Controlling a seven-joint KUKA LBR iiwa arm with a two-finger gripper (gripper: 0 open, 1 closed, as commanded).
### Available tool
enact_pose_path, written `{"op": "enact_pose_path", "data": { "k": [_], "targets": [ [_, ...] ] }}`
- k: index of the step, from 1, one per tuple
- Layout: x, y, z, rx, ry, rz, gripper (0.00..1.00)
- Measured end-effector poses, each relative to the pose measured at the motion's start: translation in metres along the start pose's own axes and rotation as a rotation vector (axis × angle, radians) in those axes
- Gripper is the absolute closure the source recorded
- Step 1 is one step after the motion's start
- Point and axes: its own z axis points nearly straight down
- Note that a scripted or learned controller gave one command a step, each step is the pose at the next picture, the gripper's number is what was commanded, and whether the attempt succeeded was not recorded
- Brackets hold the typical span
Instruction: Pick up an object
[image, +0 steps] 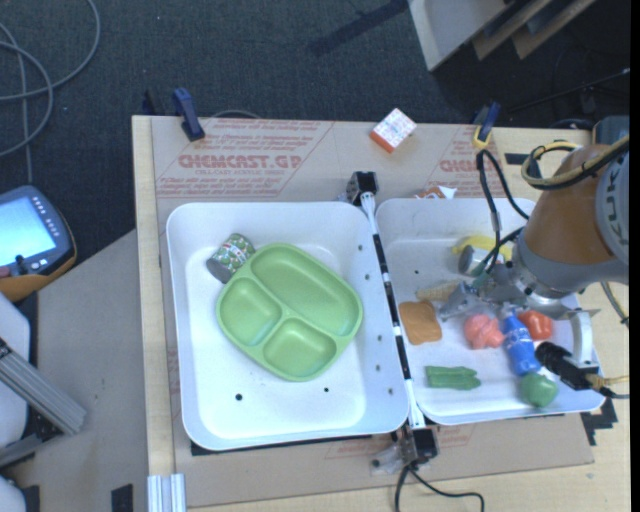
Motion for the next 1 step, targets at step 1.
{"op": "enact_pose_path", "data": {
  "k": [1],
  "targets": [
    [-0.0143,0.0773,0.0143,-0.023,-0.003,-0.003,0.0]
  ]
}}
